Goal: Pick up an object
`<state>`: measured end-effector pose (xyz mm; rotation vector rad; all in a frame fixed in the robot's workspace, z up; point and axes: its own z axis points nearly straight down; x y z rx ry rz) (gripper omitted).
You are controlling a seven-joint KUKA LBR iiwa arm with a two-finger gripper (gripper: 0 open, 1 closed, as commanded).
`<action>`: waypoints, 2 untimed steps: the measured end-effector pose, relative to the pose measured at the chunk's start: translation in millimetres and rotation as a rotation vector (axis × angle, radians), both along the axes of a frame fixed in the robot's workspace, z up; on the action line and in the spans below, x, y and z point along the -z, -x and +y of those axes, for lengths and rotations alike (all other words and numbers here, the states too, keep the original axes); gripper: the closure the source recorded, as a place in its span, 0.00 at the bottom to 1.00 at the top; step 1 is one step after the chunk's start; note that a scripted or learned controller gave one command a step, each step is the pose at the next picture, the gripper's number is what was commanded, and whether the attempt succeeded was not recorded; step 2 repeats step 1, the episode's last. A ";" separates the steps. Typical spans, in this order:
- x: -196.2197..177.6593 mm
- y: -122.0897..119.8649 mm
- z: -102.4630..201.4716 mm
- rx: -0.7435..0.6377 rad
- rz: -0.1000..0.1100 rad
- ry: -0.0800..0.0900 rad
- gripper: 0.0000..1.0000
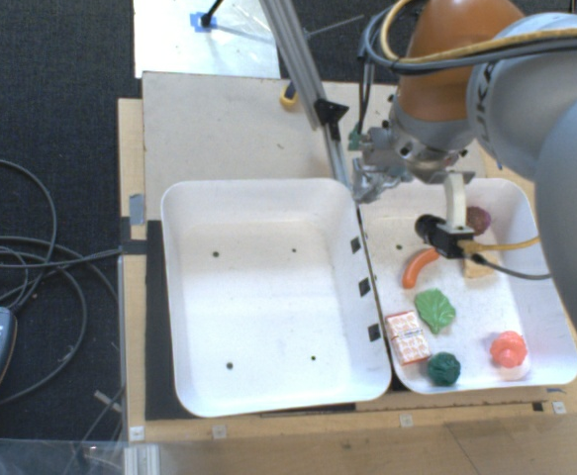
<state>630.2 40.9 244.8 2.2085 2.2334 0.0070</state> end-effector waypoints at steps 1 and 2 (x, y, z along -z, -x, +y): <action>1.8 2.7 47.4 0.001 0.002 0.001 1.00; 1.8 2.7 47.4 0.001 0.002 0.001 1.00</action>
